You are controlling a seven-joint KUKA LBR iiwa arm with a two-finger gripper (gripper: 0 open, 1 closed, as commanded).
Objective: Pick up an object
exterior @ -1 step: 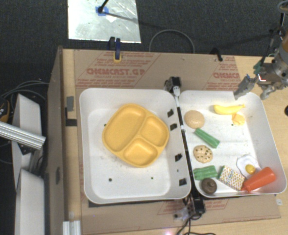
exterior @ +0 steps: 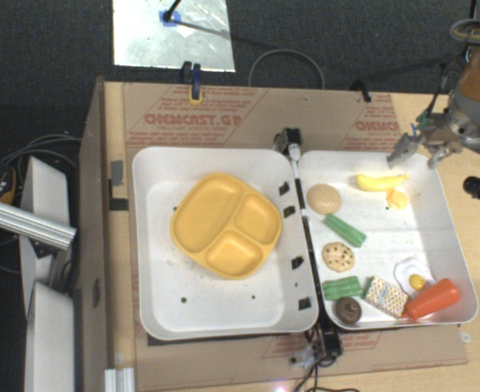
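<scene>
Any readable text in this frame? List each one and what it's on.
"CHEMCAST GP": red print on the brown sheet, behind the left bin.
Red print on the sheet behind the right bin: likely the same mark, too blurred to read.
Smaller red lines around both: too blurred to read.

The arm (exterior: 478, 104) runs off the right edge, so most of it is out of frame, and the gripper (exterior: 415, 149) looks kinda smeared. The little yellow bit (exterior: 397, 198) beside the banana (exterior: 380, 181) is too small to say what it is. The orange carrot-looking thing (exterior: 432, 298) covers the lower edge of the fried egg toy (exterior: 405, 269). Some of the red print on the cardboard (exterior: 199, 121) disappears under the bins (exterior: 146, 243). The grey rail gear (exterior: 28, 223) on the left gets chopped by the edge, and so do the cables (exterior: 322, 366) at the bottom.
</scene>
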